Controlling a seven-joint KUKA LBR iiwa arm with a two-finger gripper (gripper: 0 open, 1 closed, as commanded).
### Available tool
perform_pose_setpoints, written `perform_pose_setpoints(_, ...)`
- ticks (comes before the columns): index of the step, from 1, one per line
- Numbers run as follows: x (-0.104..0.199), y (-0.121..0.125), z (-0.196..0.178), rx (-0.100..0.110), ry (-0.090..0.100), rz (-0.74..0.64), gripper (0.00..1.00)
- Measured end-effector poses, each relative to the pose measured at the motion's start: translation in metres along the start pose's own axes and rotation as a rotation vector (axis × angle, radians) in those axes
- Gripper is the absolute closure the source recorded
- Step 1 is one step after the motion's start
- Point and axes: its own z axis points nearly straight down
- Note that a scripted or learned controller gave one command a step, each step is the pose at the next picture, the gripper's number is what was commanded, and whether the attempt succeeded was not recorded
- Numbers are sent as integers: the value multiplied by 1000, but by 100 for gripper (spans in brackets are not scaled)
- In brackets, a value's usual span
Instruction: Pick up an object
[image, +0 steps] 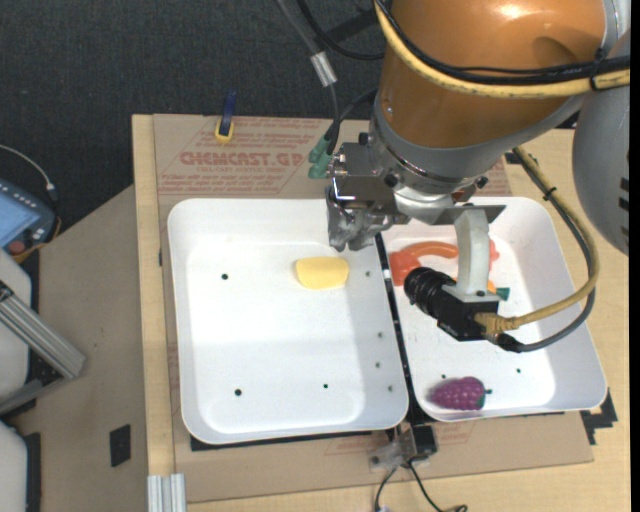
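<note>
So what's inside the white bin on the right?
The right bin holds a purple berry-like toy near its front edge and an orange curved piece, partly covered by the gripper and its black cable fitting. Anything beneath the arm stays hidden.

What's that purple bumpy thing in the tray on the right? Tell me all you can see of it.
The purple thing looks like a small toy bunch of grapes or a berry: a rounded, knobbly lump, likely plastic or rubber, magenta-purple with a matte surface. It lies on its side on the floor of the right tray, in the near corner by the front rim, close to the divider between the trays. Nothing else touches it.
</note>
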Motion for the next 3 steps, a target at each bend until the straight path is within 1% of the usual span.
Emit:
perform_pose_setpoints(1, -30, 13, -19, 0, -2, 6, 100)
perform_pose_setpoints(2, 27, -2, 44, 14, -4, -4, 100)
perform_pose_setpoints(3, 24, 0, 29, 4, -1, 1, 100)
